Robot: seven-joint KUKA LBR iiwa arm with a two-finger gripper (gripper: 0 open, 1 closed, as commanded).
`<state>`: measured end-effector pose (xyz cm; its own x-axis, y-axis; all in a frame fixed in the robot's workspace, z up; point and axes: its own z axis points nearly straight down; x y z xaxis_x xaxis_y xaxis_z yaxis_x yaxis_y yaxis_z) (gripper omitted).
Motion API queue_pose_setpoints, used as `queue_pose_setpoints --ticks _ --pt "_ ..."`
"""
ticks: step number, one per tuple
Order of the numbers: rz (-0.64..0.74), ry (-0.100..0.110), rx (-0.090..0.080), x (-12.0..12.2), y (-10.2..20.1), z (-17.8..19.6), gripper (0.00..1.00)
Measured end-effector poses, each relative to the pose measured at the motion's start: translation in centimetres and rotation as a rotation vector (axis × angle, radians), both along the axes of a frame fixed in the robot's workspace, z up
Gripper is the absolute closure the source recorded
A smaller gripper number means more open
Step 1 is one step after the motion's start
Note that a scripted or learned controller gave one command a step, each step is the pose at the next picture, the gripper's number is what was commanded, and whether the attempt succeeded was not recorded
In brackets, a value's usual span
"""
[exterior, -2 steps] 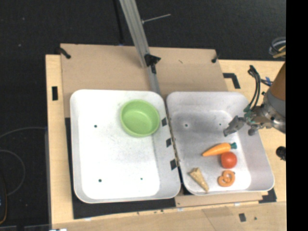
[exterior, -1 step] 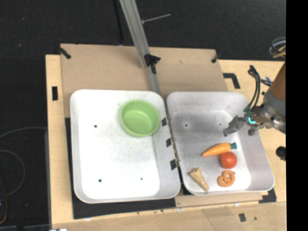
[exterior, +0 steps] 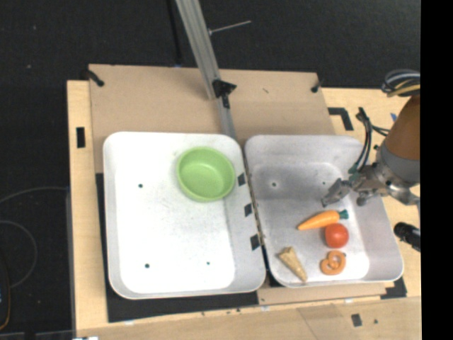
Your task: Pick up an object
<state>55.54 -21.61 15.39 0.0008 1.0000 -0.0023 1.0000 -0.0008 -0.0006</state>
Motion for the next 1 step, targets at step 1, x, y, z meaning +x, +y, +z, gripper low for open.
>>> queue_pose_setpoints --ticks 1 --pt "-0.001 -0.001 0.0 0.02 -0.13 -4.95 0.0"
